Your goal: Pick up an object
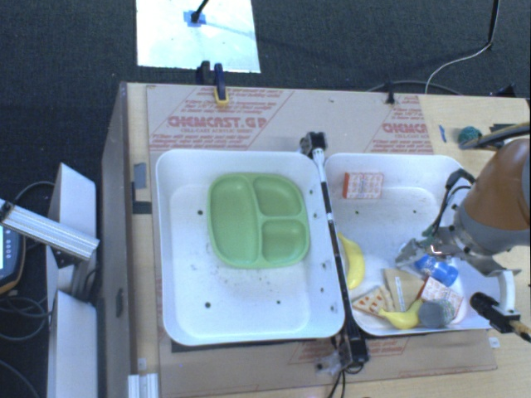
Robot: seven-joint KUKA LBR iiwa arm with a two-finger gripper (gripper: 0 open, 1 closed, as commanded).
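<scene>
Blue and white, a small packet (pixel 437 269) lies in the right bin (pixel 390 197), toward its near right corner, above a grey lump (pixel 432 313) and beside cracker-like pieces (pixel 373 301) and a yellow banana (pixel 354 259). It sits directly under the gripper (pixel 431 251), seemingly touching it. Whether anything is grasped cannot be told.
</scene>
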